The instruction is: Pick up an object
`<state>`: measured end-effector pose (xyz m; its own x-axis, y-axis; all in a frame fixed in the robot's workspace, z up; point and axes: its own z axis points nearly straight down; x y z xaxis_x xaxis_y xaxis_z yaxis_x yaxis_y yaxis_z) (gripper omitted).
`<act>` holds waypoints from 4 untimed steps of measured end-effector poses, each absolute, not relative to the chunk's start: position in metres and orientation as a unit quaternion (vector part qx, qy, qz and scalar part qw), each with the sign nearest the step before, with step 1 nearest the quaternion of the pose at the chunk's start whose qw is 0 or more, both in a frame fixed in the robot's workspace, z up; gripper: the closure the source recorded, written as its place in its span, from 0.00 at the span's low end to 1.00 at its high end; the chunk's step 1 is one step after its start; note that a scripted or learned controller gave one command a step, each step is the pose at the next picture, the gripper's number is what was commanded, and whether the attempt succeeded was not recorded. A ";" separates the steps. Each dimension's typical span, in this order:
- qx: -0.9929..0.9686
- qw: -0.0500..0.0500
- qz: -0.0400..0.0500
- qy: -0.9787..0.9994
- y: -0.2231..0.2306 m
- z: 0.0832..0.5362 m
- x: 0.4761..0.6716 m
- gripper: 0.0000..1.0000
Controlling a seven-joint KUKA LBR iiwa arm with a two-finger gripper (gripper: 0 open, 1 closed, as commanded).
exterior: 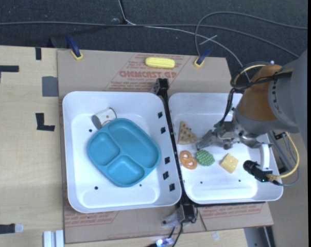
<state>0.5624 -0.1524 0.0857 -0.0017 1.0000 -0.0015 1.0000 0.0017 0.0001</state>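
The right bin [217, 194] holds several small toy foods: a tan waffle-like wedge [185, 132], an orange pretzel [188, 159], a green leafy piece [206, 158] and a yellow cheese block [229, 163]. My gripper [206, 141] hangs low over the bin's middle, just above the green piece and right of the wedge. Its dark fingers point down-left, and I see nothing between them. The grey arm with its orange band [256, 99] comes in from the right.
The left bin [75, 189] carries a blue divided plate [123, 151] and a small white cup [104, 118] lying on its side. A yellow corn cob [159, 62] lies on the cardboard behind the bins. Cables cross the dark floor at the back.
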 end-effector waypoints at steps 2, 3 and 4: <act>0.707 0.001 0.001 0.708 -0.150 0.158 0.562 1.00; 0.706 0.002 0.001 0.708 -0.145 0.219 0.568 1.00; 0.707 0.001 0.000 0.708 -0.154 0.266 0.572 1.00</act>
